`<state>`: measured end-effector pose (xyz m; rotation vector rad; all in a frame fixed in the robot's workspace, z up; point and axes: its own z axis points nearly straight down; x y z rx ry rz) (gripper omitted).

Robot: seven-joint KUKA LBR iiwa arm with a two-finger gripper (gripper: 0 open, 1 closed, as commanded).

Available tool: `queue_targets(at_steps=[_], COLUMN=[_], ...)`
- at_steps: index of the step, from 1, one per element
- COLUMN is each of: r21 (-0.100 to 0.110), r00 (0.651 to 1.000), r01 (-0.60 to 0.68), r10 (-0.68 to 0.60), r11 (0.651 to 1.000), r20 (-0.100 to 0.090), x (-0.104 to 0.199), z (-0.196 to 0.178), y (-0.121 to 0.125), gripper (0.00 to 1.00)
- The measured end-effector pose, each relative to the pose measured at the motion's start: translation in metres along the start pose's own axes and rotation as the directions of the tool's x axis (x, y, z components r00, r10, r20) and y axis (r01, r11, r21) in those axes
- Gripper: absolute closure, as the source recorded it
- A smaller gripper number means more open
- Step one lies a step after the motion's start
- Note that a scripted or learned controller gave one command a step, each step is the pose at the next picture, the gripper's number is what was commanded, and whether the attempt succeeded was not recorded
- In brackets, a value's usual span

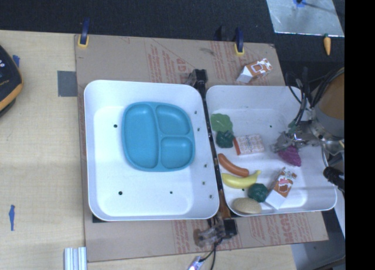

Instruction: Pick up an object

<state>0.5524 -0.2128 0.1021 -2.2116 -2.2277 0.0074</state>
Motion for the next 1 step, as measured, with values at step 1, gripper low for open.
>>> queue_targets(at_steps=[1], r21=[-0.002], r00=[1.000], r01=[0.000], r10=[0.000], r11=[1.000], r20=[-0.002], x=[0.0833], z=[0.0101], y=[0.0210], gripper=[1.00])
